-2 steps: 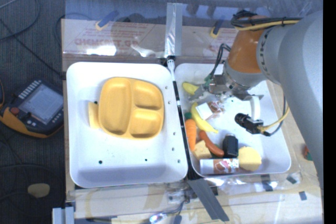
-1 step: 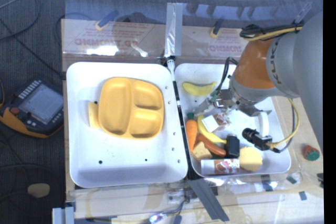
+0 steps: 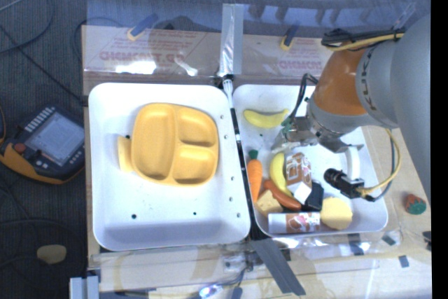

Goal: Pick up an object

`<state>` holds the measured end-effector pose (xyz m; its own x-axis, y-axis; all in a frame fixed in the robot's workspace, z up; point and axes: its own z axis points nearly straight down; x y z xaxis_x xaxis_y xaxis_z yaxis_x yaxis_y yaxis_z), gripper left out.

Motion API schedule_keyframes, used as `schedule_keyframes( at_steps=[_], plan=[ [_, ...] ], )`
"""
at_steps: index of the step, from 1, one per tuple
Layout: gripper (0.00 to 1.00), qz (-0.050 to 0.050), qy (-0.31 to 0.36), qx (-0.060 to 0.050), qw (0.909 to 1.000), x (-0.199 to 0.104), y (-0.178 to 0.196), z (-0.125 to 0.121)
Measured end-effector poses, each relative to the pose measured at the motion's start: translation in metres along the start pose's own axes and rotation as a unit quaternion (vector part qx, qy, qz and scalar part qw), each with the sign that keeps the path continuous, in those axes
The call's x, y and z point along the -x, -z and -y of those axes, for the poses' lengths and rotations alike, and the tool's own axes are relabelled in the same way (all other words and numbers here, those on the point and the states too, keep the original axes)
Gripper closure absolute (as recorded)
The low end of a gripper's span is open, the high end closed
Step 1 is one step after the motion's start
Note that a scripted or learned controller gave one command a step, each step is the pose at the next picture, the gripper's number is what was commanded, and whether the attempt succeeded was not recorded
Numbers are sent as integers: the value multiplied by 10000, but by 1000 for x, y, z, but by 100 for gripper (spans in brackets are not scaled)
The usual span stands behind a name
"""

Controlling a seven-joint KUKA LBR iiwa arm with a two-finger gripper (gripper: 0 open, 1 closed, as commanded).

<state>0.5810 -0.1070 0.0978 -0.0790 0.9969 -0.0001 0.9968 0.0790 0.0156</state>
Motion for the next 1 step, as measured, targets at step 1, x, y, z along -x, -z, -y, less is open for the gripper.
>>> schedule_keyframes(
  at_steps=[1],
  plan=[
    [100, 5, -364, -106, 9993, -43, 82, -25]
  ],
)
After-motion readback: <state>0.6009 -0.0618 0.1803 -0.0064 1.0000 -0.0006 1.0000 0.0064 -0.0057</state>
